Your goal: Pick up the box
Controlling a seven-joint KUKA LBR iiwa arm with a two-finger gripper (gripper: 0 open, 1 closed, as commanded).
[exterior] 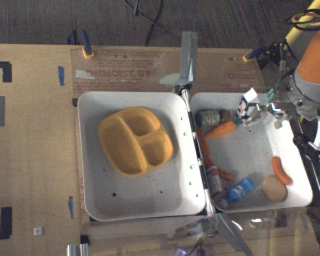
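The box (pixel 247 103) is small and white with black print. It sits tilted at the far side of the right bin (pixel 256 153), just right of a dark can (pixel 210 117). My gripper (pixel 257 110) reaches in from the right under the orange-banded wrist (pixel 312 63), and its fingers are closed on the box's right side. The box's lower edge is close above an orange carrot (pixel 222 130).
The right bin also holds a sausage (pixel 281 170), a round tan bun (pixel 274 189), a blue bottle (pixel 239 190) and red items along its left wall (pixel 205 148). A yellow divided plate (pixel 135 141) lies in the left bin (pixel 96 196). Cables hang beside the arm at the right.
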